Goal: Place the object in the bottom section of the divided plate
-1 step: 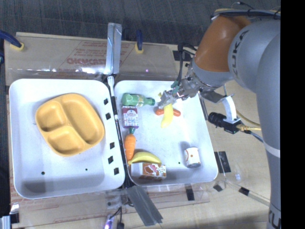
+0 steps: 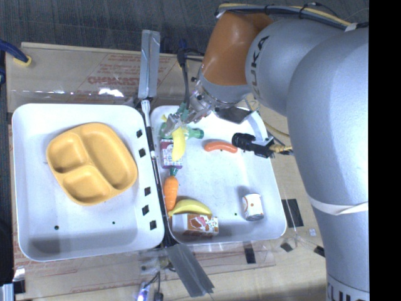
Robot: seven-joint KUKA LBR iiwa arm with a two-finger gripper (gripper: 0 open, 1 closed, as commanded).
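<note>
The yellow divided plate lies in the left bin, one large section on its right and two smaller ones on its left. My gripper reaches down into the far left corner of the right bin. It hovers right over a small yellow object and a green piece, beside a red and purple packet. The arm's wrist hides the gripper's upper part.
The right bin also holds a carrot, a banana, a brown box, a white can and a red sausage-shaped item. A black fitting sticks out of the arm. A metal divider separates the bins.
</note>
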